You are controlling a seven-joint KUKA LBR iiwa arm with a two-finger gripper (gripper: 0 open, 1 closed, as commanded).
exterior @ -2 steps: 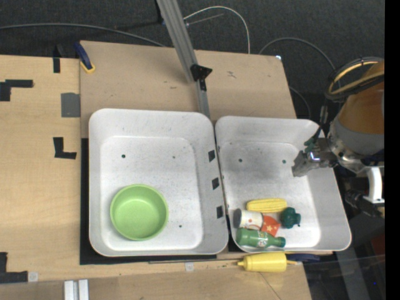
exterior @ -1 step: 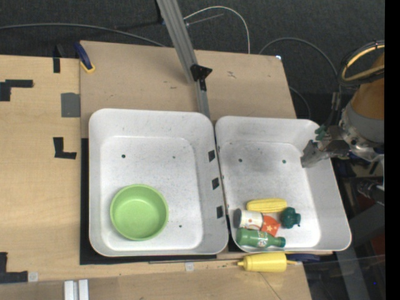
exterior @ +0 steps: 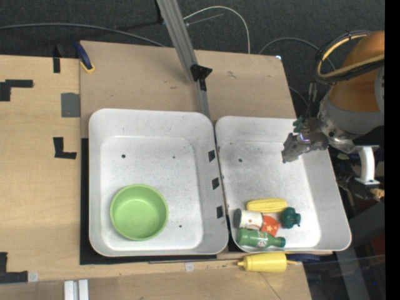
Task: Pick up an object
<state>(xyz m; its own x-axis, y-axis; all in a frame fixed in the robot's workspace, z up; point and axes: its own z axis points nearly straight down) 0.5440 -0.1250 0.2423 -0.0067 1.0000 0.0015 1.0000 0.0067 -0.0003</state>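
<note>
White plastic makes up both shallow bins, which sit side by side on the tan worktop (exterior: 144, 74). The left bin (exterior: 150, 127) holds one green bowl (exterior: 139, 212) near its front left corner, standing upright with the opening facing up. The right bin (exterior: 275, 167) holds a small group of objects in its front part, close to the wall shared with the left bin. In this group a yellow corn cob (exterior: 267, 205) lies across, and just in front of it there is a white cup (exterior: 249, 219) on its side, next to a small orange piece (exterior: 270, 225). A dark green round object (exterior: 289, 217) is just to the right of the corn. A green bottle (exterior: 259, 239) lies flat along the front wall of the bin. These things are touching or almost touching each other.

Outside the right bin, a yellow bottle (exterior: 265, 262) lies on the worktop just before the front rim.

The grey arm (exterior: 353, 99) with the orange band reaches in from the right. Its end effector (exterior: 292, 150) is over the back right part of the right bin, well apart from the group of objects. Nothing is seen between its fingers, but I cannot tell if they are open or closed. A grey metal pole (exterior: 178, 33) crosses the worktop behind the bins.
</note>
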